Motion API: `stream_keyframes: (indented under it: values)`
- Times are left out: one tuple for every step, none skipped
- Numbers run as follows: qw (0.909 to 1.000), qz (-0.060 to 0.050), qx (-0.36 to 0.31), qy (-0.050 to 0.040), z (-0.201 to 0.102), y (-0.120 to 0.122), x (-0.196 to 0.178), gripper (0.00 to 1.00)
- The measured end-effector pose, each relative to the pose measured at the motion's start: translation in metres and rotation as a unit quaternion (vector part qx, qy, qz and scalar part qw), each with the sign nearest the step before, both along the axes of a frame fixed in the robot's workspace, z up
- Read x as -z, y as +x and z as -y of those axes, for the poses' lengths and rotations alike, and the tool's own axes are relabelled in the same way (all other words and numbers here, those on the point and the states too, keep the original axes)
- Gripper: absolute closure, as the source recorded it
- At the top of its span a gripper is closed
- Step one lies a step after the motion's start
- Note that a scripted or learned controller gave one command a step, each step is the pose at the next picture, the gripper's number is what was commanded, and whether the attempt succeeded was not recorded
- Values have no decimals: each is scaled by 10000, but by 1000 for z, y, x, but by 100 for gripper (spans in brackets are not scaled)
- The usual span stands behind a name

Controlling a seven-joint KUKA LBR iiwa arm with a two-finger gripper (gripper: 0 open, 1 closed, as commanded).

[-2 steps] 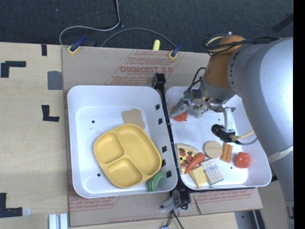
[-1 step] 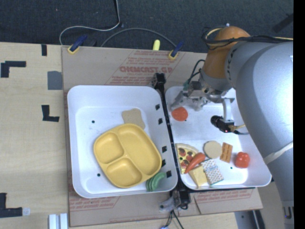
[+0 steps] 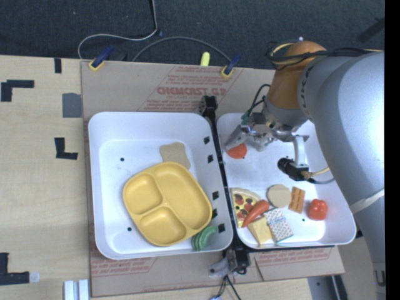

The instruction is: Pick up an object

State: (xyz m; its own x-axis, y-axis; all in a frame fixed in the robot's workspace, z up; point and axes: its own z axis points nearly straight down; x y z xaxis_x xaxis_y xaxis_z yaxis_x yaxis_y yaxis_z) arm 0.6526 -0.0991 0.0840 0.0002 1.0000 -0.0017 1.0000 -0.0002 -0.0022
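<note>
In the camera view, the surface is a pale wooden bench covered by a printed cardboard sheet [image 3: 187, 89], and on it sit two shallow white bins pressed side by side.

The left bin [image 3: 103, 130] holds a glossy yellow plastic tray [image 3: 165, 202] with three moulded compartments, lying at a slant across the bin's near half. A flat beige piece shaped like a bread slice [image 3: 175, 153] peeks out at the tray's far edge, and a ribbed green toy [image 3: 204, 237] is wedged against the near right corner.

The right bin [image 3: 337, 233] keeps most of its toy food along its near edge: a pizza slice [image 3: 242, 199], an orange carrot-like piece [image 3: 255, 212], a yellow wedge of cheese [image 3: 260, 232], a speckled packet [image 3: 280, 225], a pale round disc [image 3: 279, 195], a brown cracker-like block [image 3: 297, 199] and a shiny red tomato-like ball [image 3: 317, 209].

The grey arm leans in over this bin's far left part, so its pincer [image 3: 239, 144] is angled down towards the divider. A small red-orange piece [image 3: 237, 150] lies right at the tips, apparently the object being tried for. Whether the pincer is wide, narrow or actually gripping it, I cannot tell; the piece may just be resting on the bin floor beneath.
</note>
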Motion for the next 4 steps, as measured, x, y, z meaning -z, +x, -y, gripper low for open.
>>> stream_keyframes:
  values:
    - [10000,5,-3,2,-5,5,0,0]
    - [10000,5,-4,-3,-3,5,0,0]
    - [10000,6,-1,-3,-5,6,0,0]
    - [10000,-1,-2,-4,0,-2,0,0]
